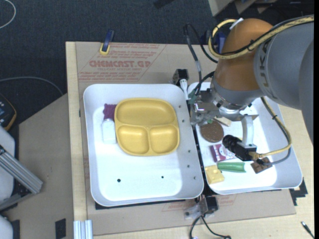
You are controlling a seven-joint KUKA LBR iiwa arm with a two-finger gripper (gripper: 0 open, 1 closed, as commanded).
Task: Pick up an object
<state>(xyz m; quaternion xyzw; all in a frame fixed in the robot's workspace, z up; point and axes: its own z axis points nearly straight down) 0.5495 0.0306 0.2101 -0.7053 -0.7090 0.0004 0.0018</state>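
Note:
My gripper [203, 114] hangs low over the upper left corner of the right bin [285, 169], close to the wall between the two bins. Just below it lies a brown round disc [212, 132]. Further toward the front of that bin are a purple packet [219, 154], a green marker [231, 167] and a yellow block [214, 175]. A white piece [248, 128] lies to the right of the disc. The arm's orange band and grey body cover the back of the right bin.
The left bin [139, 185] holds a yellow divided plate [147, 125], with a purple item [109, 110] and a white item [108, 131] beside its left edge. Cables run along the back of the bins.

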